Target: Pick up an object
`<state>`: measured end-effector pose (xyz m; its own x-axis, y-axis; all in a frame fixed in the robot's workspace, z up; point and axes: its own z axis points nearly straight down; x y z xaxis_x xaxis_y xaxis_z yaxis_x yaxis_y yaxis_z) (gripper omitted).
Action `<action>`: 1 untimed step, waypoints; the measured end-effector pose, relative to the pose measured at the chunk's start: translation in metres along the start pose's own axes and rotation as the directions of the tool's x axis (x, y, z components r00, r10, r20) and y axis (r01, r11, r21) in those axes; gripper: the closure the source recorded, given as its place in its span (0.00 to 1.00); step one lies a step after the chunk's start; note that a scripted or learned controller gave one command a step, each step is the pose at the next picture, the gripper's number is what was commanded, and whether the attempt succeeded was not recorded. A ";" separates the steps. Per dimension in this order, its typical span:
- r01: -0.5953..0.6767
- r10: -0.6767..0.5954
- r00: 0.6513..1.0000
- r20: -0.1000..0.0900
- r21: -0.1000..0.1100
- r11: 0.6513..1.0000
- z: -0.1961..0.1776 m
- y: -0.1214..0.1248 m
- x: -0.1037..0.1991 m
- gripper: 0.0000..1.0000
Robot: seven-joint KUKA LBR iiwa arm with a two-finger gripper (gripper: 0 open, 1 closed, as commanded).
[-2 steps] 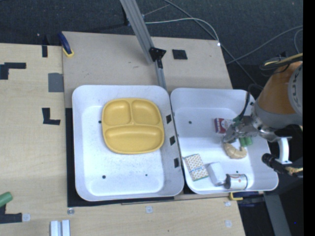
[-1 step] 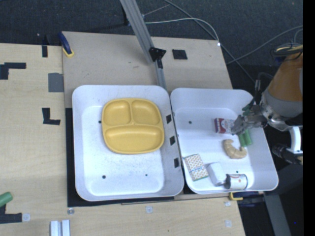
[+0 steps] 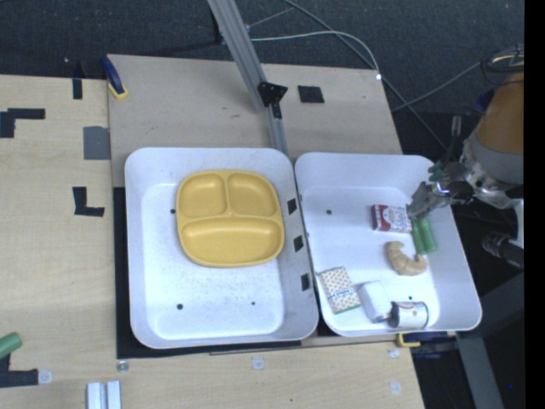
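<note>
Tool (image 3: 423, 201): hung over the right bin's (image 3: 358, 170) right side, at the end of the arm (image 3: 498, 139) reaching in from the right. Whether its grip was wide or narrow could not be told; nothing showed as held.

Nearest thing: green stick (image 3: 424, 236), just below and beside the tool, long axis running roughly up-down in the view, slightly tilted. Judged the likeliest pick, needing a short drop and a grip set across that axis.

Right bin, contents:
- red-and-white box (image 3: 391, 219), just left of the tool, close beside the green stick.
- tan curved piece (image 3: 406, 259), below the stick, nearly touching its lower end.
- patterned packet (image 3: 338, 289), toward the bin's lower left.
- small can (image 3: 410, 314), on its side near the lower rim, with a grey item (image 3: 371, 300) just left of it.

Left bin (image 3: 146, 228), contents:
- yellow divided plate (image 3: 230, 217), upper middle, well apart from the tool.

Bench (image 3: 51, 228): a green item (image 3: 8, 344) at the far left edge.
</note>
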<state>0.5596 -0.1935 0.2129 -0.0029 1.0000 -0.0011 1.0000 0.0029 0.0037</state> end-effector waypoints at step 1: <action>0.000 0.000 1.000 0.000 0.000 1.000 -0.055 -0.001 0.011 1.00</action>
<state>0.5582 -0.1829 0.2679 -0.0028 1.0000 -0.0010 1.0000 0.0028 0.0039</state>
